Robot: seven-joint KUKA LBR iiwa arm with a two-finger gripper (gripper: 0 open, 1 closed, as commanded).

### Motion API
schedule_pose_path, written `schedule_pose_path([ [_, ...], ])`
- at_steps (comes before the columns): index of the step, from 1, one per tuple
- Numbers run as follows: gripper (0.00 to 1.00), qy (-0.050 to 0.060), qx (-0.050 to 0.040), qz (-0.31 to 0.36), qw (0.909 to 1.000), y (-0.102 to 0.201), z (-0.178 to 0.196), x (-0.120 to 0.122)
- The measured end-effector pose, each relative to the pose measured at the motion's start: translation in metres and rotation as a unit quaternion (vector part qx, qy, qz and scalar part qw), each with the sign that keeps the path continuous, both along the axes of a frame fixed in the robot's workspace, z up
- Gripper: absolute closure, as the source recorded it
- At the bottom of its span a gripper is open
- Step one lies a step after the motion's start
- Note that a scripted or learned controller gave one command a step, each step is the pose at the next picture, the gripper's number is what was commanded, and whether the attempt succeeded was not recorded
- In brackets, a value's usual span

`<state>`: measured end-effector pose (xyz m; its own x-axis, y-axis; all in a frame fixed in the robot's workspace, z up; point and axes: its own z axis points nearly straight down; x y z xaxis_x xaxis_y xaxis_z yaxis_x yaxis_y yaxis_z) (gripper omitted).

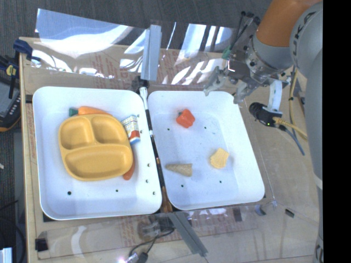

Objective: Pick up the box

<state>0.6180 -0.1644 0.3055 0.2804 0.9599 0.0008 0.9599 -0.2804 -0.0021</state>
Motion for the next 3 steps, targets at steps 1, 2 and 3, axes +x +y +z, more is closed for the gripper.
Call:
schedule_pose_path([
  [1, 0.0, 0.0, 0.0001, 0.0, 1.0, 0.0, 0.0, 0.0],
  [2, 0.0, 0.0, -0.0011, -0.08, 0.9968, 0.007, 0.022, -0.004],
  [3, 0.0, 0.002, -0.0008, -0.07, 0.9975, -0.001, -0.046, -0.015],
])
